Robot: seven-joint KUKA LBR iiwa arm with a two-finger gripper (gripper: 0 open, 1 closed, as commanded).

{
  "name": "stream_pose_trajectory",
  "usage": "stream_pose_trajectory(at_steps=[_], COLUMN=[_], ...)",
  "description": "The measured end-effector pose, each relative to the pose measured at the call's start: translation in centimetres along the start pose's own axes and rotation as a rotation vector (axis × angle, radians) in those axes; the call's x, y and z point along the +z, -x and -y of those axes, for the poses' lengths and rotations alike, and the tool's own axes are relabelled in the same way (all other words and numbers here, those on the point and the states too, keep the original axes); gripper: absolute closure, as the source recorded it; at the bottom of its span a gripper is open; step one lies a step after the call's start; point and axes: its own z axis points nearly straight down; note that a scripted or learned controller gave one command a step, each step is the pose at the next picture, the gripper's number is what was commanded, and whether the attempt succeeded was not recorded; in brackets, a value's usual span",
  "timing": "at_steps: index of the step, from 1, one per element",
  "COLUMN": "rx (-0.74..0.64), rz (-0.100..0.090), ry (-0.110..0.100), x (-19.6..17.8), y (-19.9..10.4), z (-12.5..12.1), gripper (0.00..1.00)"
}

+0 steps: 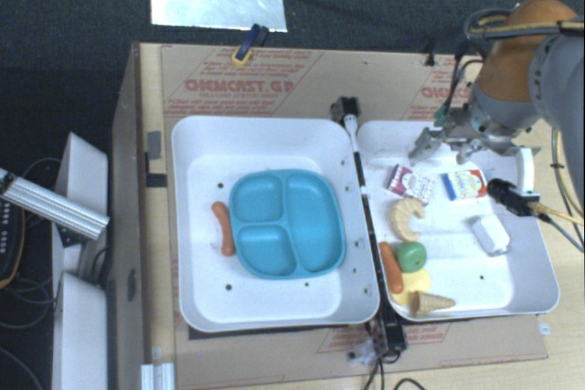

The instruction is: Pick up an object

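My gripper (446, 147) hangs over the back of the right bin (539, 283), open, with nothing between its fingers. Just in front of it lie a purple-and-white packet (411, 184) and a small blue, red and white carton (464, 184). Nearer the front are a pale croissant (406, 217), a green ball (410, 255), an orange carrot-like stick (391, 266), a yellow piece (416, 280) and an ice-cream cone (430, 301). A white block (491, 234) rests toward the bin's right side.
The left bin (196, 288) holds a blue divided plate (286, 223) with an orange sausage (224, 227) beside its left edge. A dark divider rail (363, 196) runs between the bins. Cardboard (274, 82) lies behind them.
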Motion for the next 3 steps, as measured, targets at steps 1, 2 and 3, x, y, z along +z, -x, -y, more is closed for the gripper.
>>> stream_pose_trajectory(at_steps=[1, 2, 3], rx=[0.000, -0.001, -0.002], rz=[0.001, 0.000, -0.001], ry=[0.010, 0.001, -0.001], x=[5.1, 5.6, 5.7], y=[-2.4, 0.3, -1.9], z=[1.1, -2.9, -0.4], gripper=[0.00, 0.00, 0.00])
